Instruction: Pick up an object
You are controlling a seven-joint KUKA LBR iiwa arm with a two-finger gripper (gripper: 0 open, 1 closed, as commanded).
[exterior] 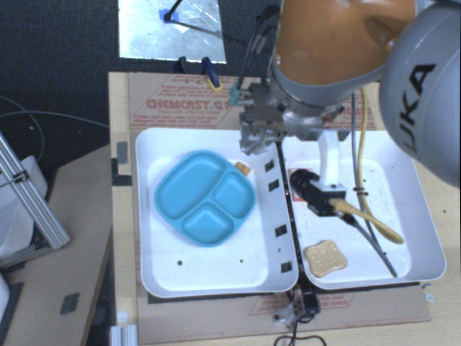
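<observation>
Above the far end of the divider (291,222) between the bins, the gripper (256,140) is hovering; its opening cannot be told. A blue plate (205,197) is lying in the left bin (155,269), and a tan toast piece (325,258) is lying in the right bin (418,247).

Glossy blue plastic plate (205,197), smooth white plastic bins (209,274), matt brown cardboard (180,104) beneath.

Two bins (209,269), one plate (205,197) (blue), one toast (325,258)
</observation>
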